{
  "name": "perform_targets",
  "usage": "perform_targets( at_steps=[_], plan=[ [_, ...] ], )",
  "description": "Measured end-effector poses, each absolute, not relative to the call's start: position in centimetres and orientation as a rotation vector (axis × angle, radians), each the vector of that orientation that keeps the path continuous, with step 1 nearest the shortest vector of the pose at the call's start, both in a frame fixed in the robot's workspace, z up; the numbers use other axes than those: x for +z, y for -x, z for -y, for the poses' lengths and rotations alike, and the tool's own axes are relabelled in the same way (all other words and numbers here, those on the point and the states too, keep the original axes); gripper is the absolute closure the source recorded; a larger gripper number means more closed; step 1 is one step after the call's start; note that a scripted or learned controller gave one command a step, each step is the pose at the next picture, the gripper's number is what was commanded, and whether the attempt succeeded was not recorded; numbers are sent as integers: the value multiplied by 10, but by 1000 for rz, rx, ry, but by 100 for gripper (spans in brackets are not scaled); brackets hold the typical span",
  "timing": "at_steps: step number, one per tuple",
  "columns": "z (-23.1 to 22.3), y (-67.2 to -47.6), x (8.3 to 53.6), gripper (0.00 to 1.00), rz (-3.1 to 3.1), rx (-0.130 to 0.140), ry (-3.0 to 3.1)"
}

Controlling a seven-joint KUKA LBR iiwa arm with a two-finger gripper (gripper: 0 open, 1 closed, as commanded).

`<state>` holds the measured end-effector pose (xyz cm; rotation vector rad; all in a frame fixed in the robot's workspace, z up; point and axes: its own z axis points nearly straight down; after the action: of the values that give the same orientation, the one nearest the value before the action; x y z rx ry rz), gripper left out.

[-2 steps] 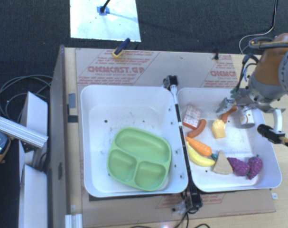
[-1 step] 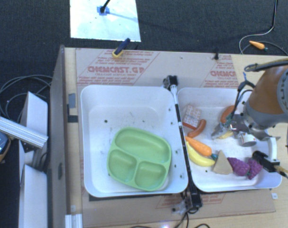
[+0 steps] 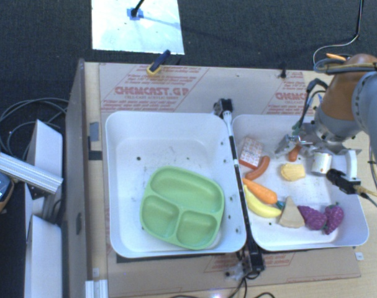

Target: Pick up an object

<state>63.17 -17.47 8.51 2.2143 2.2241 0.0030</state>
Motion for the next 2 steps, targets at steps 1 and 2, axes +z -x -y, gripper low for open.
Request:
perform_targets(
  at_steps=[1,2],
  plan=[
    [196,-618,85,0,-2222,1,-2217],
    [205,-578,85,0,-2222,0,-2219]
  ],
)
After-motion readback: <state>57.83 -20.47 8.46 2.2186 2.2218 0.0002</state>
